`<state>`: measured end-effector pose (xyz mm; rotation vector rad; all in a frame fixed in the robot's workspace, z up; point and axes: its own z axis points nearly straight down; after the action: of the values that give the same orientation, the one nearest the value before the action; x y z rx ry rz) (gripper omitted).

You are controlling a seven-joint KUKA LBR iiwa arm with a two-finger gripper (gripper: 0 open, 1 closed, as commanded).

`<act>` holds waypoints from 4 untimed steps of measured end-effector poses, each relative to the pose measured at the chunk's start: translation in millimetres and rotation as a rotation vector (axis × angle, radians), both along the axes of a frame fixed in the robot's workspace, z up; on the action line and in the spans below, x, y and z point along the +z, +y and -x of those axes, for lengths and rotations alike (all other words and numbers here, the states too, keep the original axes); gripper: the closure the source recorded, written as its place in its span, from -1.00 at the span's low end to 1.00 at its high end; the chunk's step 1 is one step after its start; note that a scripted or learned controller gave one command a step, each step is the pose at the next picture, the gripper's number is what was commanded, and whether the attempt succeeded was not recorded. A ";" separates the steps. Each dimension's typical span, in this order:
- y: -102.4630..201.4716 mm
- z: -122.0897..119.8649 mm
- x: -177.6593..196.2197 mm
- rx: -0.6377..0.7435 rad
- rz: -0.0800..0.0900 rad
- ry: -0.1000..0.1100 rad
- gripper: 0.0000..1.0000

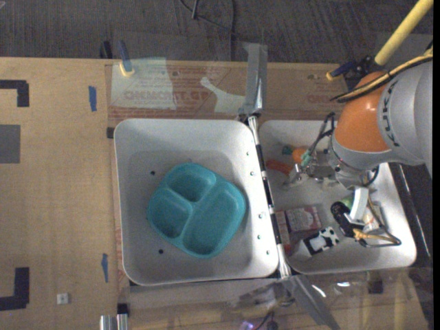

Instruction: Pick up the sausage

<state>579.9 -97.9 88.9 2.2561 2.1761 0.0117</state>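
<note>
Sausage (278, 164): short reddish-orange piece, lying in the right bin (405, 253) near that bin's far left corner, close to the divider between the bins. Small orange ball (300, 155) just beside it, toward the bin's far edge.

Hand (307, 173) low over the far half of the right bin, just right of the sausage; nothing seen gripped. How wide it stands cannot be told, too blurred and partly under the wrist. Orange band (362, 119) of the arm over the bin's far right part.

Near edge of the right bin: dark red packet (300, 218), black-and-white toy (321, 240), some loose clutter toward the near right corner.

Left bin (137, 143) on the tabletop (55, 205): teal divided plate (197, 209) at its middle, tilted askew
</note>
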 end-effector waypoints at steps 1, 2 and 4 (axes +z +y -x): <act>-0.3 0.0 0.0 0.000 0.000 0.000 -1.00; -10.8 -7.7 81.0 0.180 0.002 0.008 -1.00; -7.3 -47.0 11.7 0.350 0.008 -0.005 1.00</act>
<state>626.8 -105.2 100.6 1.8386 2.5292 0.0099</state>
